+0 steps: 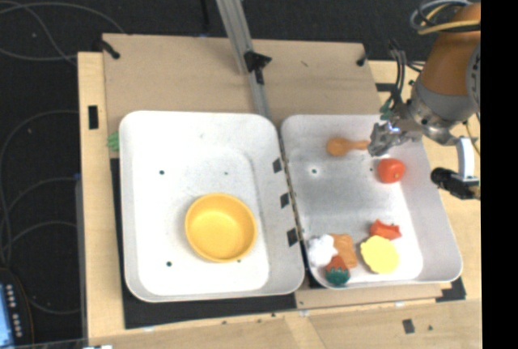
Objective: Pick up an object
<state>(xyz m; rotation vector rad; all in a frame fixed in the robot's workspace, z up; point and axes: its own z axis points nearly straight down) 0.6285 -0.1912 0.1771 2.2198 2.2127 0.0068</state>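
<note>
Orange spoon [346, 146] — gripper [382, 140] at its handle end.

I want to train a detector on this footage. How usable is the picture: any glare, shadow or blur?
Camera view: lighting is even, with soft shadows only; the left shallow white bin looks bright, nearly washed out; the right shallow white bin reads greyer, with a faint sheen; the round yellow plastic bowl is clear; the tool and the small items at the right bin's near edge are soft and low in detail.

One fixed cam above bench [202, 72], angled down, far enough for both bins [146, 177]; arm [449, 80] enters right.
</note>
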